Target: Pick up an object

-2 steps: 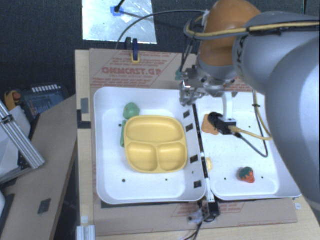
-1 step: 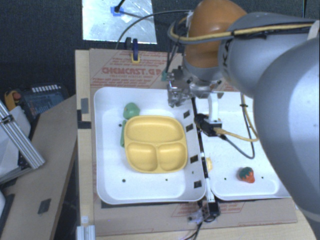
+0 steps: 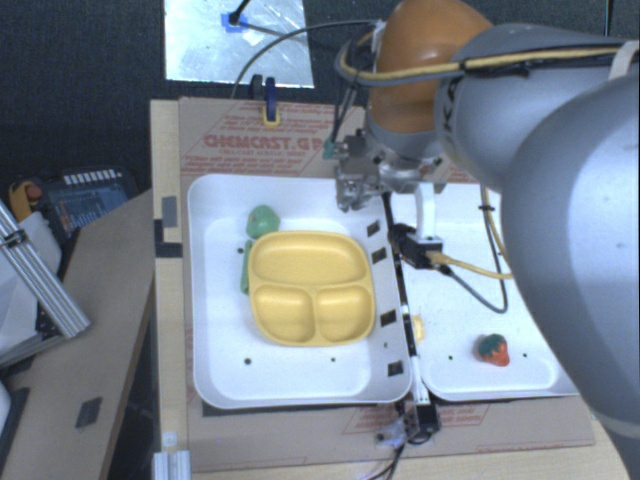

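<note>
1. Hovering at the left bin's (image 3: 215,268) back edge, the pincer (image 3: 352,200) carries nothing; whether it's apart, I cannot tell.
2. Yellow tray (image 3: 308,288) lies centred; green toy (image 3: 262,221) half tucked behind it.
3. Descending here risks striking the rim, or sliding off the tray's smooth lip.

We find even, bright overhead light. The white bins (image 3: 215,298) nearly wash out, glare marks the foil sheet (image 3: 235,28), the near arm (image 3: 560,198) blurs, and shadows stay faint.

The yellow divided tray (image 3: 308,287) looks like smooth matt plastic, the left white bin (image 3: 215,298) glossy plastic, the board (image 3: 255,138) beneath rough cardboard
</note>
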You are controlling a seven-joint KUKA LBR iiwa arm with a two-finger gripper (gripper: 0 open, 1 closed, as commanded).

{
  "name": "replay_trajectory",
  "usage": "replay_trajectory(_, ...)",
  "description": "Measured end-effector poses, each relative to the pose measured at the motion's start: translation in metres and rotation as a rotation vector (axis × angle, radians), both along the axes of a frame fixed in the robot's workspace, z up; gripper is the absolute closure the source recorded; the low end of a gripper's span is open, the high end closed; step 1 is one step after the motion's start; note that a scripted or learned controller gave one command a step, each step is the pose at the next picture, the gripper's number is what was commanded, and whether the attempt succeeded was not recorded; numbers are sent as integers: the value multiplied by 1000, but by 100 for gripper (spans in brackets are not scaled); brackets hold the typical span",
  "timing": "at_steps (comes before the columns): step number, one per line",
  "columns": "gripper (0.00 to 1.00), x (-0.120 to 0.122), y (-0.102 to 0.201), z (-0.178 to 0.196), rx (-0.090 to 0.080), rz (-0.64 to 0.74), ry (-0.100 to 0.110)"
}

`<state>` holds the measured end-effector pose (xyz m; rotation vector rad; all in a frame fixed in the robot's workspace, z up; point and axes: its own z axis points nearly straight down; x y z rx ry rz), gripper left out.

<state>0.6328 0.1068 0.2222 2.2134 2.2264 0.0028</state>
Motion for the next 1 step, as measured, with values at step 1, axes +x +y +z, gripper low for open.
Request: replay_trajectory(1, 0, 0, 0, 0, 0, 0, 1)
